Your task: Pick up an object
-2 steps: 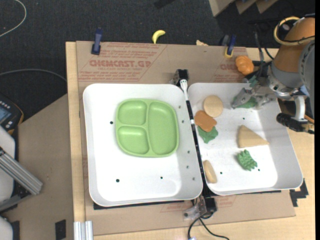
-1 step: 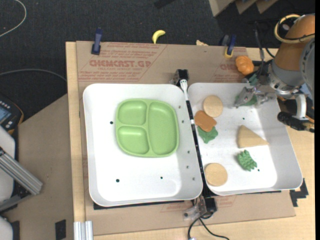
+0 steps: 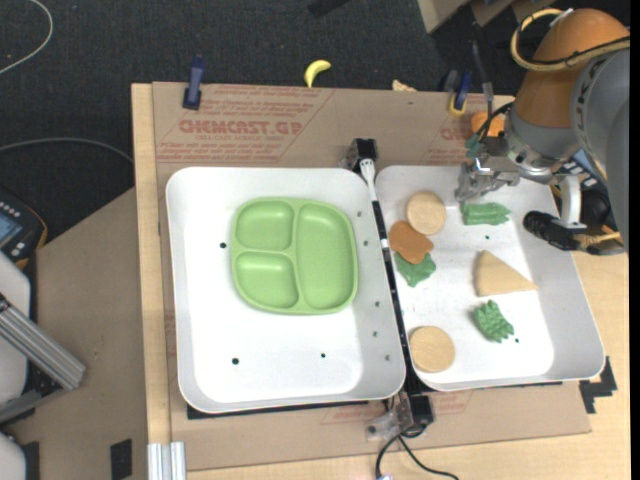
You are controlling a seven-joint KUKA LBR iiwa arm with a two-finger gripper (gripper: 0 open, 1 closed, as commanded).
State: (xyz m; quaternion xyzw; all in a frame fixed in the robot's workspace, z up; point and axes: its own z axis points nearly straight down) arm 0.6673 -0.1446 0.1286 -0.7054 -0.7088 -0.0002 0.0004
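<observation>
Overhead, the gripper (image 3: 482, 183) hung at the far edge of the right bin (image 3: 560, 363), reached in from the right on the grey arm (image 3: 600, 88) with its orange band. It stood just above a small flat green piece (image 3: 486, 213) lying near the bin's back wall — close over it, though whether they touched could not be told. How far the gripper stood open could not be made out from this angle, and nothing could be seen lifted in it.

The other things lay spread over the right bin's floor. A pale round disc (image 3: 426, 211) sat at the back left, and just in front of it a brown bun-like piece (image 3: 409, 239) overlapped a leafy green piece (image 3: 415, 266). A pale tan wedge (image 3: 500, 275) lay toward the middle right, apart from the rest. Nearer the front were a ridged green piece (image 3: 493, 321) and a second round tan disc (image 3: 432, 348), side by side but not touching.

The left bin (image 3: 200, 358) held a green divided plate (image 3: 296, 256) with three compartments, lying flat near its middle. Both bins rested on a brown board (image 3: 250, 118) on the desk — a blue clamp (image 3: 193, 83) gripped the board's far edge, and a small yellow object (image 3: 317, 70) lay just beyond it on the dark floor.
</observation>
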